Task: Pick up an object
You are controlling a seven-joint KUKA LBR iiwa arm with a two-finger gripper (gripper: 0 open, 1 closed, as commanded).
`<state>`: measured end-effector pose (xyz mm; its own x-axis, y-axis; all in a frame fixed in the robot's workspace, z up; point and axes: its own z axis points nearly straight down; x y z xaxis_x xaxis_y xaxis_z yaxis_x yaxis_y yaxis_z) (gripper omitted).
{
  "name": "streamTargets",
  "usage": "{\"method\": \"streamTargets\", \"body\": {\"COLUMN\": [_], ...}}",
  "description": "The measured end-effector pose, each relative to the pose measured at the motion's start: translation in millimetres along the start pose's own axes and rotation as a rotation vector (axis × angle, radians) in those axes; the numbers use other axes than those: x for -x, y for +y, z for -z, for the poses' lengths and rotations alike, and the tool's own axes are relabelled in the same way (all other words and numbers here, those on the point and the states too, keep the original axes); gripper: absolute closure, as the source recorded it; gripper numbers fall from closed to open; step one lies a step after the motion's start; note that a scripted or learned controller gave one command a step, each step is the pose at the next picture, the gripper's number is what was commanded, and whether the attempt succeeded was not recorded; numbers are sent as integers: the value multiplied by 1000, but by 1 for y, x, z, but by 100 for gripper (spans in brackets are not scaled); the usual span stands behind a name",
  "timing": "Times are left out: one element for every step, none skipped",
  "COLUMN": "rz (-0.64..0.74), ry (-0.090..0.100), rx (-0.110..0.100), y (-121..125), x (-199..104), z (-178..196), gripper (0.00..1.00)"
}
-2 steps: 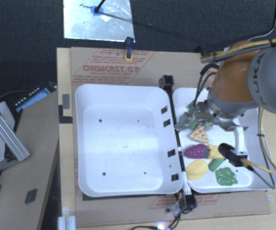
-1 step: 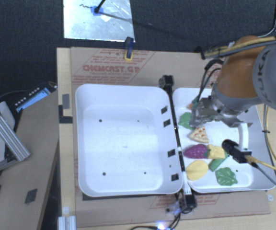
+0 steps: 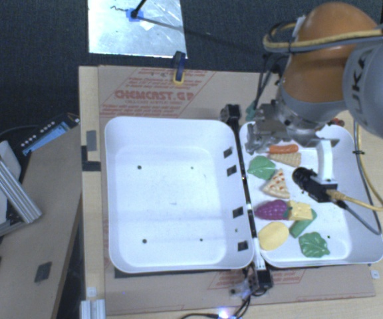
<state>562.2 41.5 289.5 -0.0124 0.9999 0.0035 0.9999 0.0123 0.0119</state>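
The right bin (image 3: 364,234) holds several toy foods: a green leaf (image 3: 260,167), a red sausage (image 3: 284,149), a pizza slice (image 3: 278,185), purple grapes (image 3: 272,210), a yellow cheese piece (image 3: 302,211), a yellow lemon (image 3: 274,235) and two green pieces (image 3: 313,244). My gripper (image 3: 263,137) hangs low over the bin's back left corner, just behind the leaf and beside the sausage. The grey wrist and orange band (image 3: 324,38) hide much of it. I see nothing held in it.
The left bin (image 3: 171,198) lies next to the right one, joined by black clips (image 3: 239,211) along the shared wall. A black fitting with a yellow cable (image 3: 311,181) lies over the right bin's middle. A shiny sheet (image 3: 137,18) lies beyond the bench.
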Motion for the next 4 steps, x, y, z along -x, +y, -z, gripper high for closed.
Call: {"method": "streamTargets", "body": {"rz": [-2,-4,-3,-3], "ry": [-1,0,1,1], "rx": [-3,0,0,-3], "y": [63,111,110,111], "x": [-55,-103,-146,-195], "z": [19,80,166,228], "gripper": [100,100,100,100]}}
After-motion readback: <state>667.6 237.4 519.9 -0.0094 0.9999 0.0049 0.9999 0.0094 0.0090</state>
